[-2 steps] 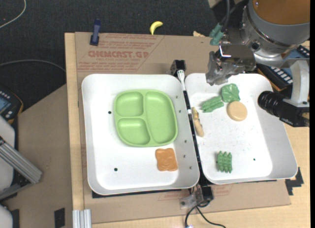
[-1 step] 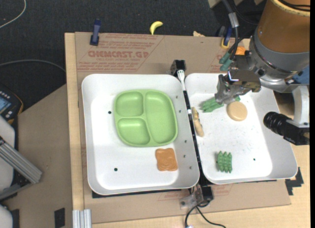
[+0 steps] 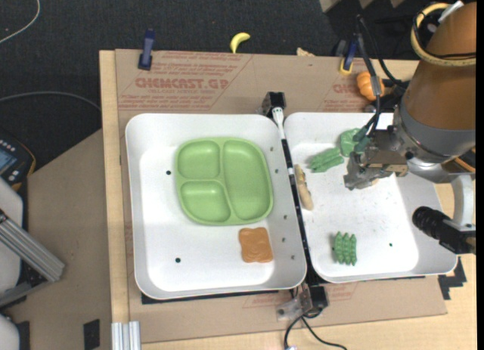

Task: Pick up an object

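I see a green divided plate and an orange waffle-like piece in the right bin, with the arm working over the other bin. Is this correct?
Not quite. The camera view shows the green divided plate and the orange piece in the left bin, not the right. The arm works over the other bin, the right one, with its tool low near a green toy.

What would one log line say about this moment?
arm: over right bin | gripper: beside green toy | grasp: unclear | left bin: green tray
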Robot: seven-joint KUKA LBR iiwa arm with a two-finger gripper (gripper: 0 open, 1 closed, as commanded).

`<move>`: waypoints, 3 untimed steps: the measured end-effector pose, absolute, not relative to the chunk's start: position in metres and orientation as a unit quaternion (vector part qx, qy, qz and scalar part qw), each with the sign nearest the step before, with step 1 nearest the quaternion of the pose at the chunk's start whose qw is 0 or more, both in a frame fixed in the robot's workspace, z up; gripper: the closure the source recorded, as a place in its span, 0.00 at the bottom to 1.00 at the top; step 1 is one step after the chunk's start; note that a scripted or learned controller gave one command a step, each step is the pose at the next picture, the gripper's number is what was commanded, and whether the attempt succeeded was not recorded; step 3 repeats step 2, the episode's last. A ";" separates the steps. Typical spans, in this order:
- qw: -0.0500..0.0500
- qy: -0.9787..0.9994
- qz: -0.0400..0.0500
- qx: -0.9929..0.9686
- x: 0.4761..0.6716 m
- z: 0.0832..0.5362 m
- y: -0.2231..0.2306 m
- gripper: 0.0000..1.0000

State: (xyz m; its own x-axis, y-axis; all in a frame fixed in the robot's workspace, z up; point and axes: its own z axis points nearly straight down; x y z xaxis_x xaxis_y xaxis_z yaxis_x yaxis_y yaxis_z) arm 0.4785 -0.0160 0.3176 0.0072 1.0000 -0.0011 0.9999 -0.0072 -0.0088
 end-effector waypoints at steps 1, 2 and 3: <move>0.003 -0.710 0.001 -0.704 0.479 0.310 0.060 1.00; -0.004 -0.706 -0.004 -0.708 0.514 0.386 0.032 1.00; -0.004 -0.706 -0.004 -0.708 0.514 0.386 0.032 1.00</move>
